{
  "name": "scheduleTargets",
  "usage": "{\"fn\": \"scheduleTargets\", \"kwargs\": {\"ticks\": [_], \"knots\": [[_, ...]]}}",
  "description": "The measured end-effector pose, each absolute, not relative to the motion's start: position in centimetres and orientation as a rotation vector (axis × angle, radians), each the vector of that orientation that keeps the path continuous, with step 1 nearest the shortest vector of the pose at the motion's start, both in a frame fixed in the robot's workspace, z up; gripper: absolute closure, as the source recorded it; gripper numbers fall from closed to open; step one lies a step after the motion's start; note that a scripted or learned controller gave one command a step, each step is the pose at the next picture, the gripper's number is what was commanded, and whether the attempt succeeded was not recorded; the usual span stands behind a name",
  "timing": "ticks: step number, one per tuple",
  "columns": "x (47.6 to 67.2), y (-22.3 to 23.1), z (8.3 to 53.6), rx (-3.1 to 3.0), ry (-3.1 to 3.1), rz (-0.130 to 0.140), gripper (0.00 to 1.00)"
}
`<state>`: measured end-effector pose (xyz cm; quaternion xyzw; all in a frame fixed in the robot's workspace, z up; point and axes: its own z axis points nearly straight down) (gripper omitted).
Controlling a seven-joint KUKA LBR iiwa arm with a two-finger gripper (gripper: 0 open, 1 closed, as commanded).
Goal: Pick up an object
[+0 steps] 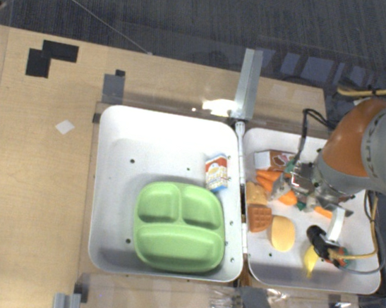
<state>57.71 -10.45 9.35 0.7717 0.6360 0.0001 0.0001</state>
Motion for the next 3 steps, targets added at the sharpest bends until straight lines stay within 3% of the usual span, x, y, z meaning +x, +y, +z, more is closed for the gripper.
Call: {"fn": "scheduleTargets", "kwargs": {"ticks": [1, 2, 3], "knots": [[61.5, -10.0, 9.1, 2.389, 2.024, 0.015, 0.00], [64.5, -10.6, 8.8, 2.538, 1.945, -0.064, 0.00], [64.3, -10.7, 9.3, 2.534, 1.962, -0.087, 1.00]]}}
